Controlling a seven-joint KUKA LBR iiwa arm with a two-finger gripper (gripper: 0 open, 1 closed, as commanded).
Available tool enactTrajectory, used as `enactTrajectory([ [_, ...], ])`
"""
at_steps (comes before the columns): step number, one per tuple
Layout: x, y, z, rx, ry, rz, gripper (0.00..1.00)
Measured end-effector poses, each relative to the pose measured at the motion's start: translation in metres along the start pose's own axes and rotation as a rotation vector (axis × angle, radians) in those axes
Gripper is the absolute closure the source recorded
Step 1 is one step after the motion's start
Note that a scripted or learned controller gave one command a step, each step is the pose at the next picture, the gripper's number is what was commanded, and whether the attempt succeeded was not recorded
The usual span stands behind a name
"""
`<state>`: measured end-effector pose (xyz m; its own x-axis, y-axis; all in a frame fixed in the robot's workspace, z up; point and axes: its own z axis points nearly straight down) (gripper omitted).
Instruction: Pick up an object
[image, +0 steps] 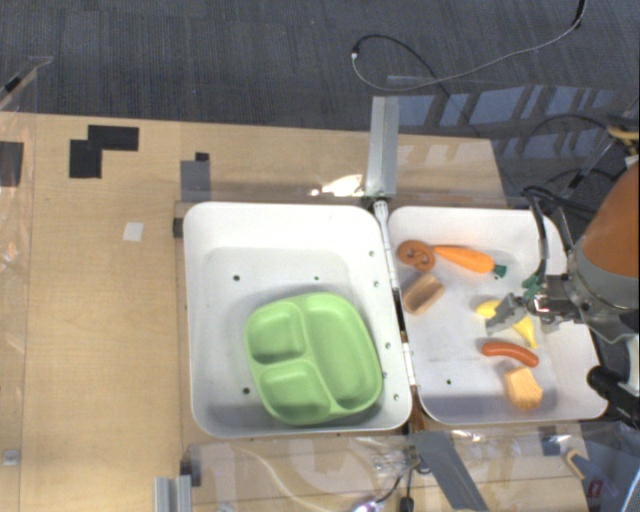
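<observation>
In the right bin (470, 395) we see six small food items. A yellow piece (487, 309) lies near the middle, a second yellow piece (524, 329) just beside it to the right. The gripper (512, 310) sits low between these two; we cannot tell how its tips stand or whether anything is held. Below lies a red sausage (510, 352), then an orange cheese block (523, 388). Up top we note a carrot (464, 259), a brown pretzel (416, 255) touching its left end, and a tan bread piece (423, 293) beneath. The left bin (215, 300) bears a green divided plate (313, 357).
</observation>
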<state>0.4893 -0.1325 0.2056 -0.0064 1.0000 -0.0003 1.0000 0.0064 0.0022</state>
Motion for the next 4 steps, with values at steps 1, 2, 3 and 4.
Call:
enactTrajectory([
  [1, 0.022, -0.001, -0.005, -0.001, 0.0, 0.043, 0.0],
  [2, -0.008, 0.008, -0.024, -0.003, -0.001, -0.188, 0.0],
  [3, -0.047, 0.034, 0.08, -0.001, 0.0, -0.213, 0.0],
  [4, -0.053, 0.035, 0.116, -0.008, -0.001, -0.076, 0.0],
])
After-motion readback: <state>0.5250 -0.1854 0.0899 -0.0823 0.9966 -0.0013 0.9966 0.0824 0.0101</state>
